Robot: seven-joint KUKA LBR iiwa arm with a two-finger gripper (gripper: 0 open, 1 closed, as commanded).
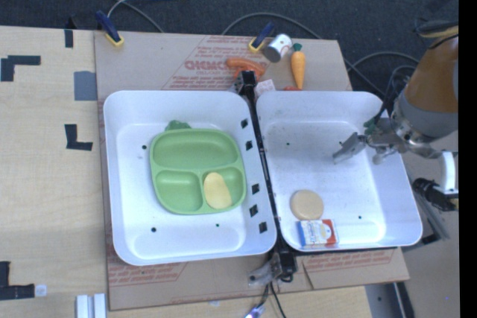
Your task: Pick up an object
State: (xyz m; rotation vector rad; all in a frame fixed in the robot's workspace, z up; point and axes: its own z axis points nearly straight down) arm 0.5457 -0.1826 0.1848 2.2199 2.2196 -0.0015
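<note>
1. The gripper [356, 147] hangs over the right bin [387, 231] near its right wall. Whether it is open or closed, I cannot tell; nothing shows between its tips.
2. Below it, well apart, lie a round tan disc [306, 204] and a flat blue-and-white packet [318, 233], likely targets.
3. In the left bin [123, 182], a smooth green divided plate [195, 169] cradles a yellow oval piece [217, 190].
</note>
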